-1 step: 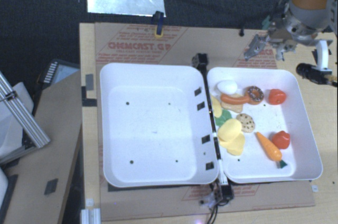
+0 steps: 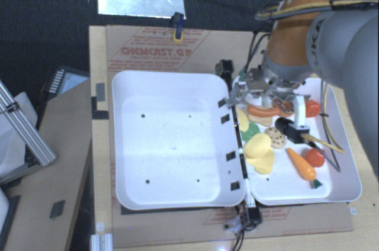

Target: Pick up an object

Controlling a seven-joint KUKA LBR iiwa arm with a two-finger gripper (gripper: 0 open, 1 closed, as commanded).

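Down low over the right bin [image 2: 349,184], jaws [image 2: 273,103] buried among toy food; open or closed, cannot tell from here. Just beneath, a hot dog [image 2: 265,112]; nearby a yellow piece [image 2: 259,149], a carrot [image 2: 301,165], a tomato [image 2: 315,157]. Left bin [image 2: 127,125] alongside on the desk.

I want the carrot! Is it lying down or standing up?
Lying down. The toy carrot rests flat on the right bin's floor, its green end toward the bin's front corner, beside a red tomato.
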